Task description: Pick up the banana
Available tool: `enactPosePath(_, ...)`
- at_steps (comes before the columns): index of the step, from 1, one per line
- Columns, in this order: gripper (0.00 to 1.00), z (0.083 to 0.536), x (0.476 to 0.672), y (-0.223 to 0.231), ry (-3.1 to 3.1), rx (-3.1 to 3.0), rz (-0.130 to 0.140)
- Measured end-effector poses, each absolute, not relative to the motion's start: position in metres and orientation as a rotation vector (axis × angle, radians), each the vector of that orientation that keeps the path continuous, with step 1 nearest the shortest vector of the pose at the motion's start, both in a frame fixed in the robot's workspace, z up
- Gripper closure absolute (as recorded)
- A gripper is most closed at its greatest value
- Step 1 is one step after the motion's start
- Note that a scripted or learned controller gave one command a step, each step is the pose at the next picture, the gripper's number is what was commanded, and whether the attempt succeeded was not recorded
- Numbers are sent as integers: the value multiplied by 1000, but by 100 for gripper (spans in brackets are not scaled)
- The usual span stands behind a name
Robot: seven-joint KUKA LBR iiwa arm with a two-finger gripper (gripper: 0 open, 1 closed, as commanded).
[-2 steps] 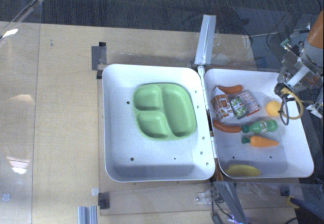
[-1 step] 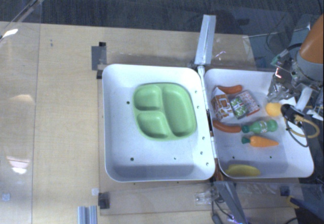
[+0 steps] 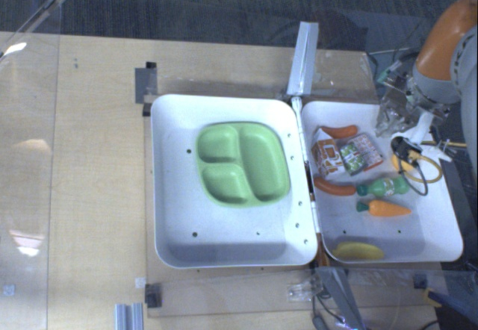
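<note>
Occupying the left bin (image 3: 172, 239), a green divided tray (image 3: 243, 162) lies flat. Right bin (image 3: 448, 243): snack packet (image 3: 347, 156), two sausages, bottle (image 3: 382, 187), carrot (image 3: 388, 208); banana (image 3: 359, 250) against the near wall. Gripper (image 3: 394, 121) hovers at the far right corner, well apart from the banana; finger state cannot be determined.

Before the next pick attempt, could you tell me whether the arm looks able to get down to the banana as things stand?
Probably yes. The banana lies alone by the near wall of the right bin, nothing on it, apart from the carrot. The gripper sits at the far end; the wall may crowd it.
</note>
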State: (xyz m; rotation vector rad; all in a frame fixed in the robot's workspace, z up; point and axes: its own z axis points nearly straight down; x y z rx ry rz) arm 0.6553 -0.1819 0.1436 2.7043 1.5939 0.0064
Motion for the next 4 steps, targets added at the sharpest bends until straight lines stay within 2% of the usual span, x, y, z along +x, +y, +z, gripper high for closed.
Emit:
enactPosePath(1,100,229,671,-180,1347,2834,9)
enactPosePath(2,100,248,663,-187,915,3004,6)
enactPosePath(3,100,231,641,-204,597,3084,4)
enactPosePath(4,100,231,649,-202,328,3124,6)
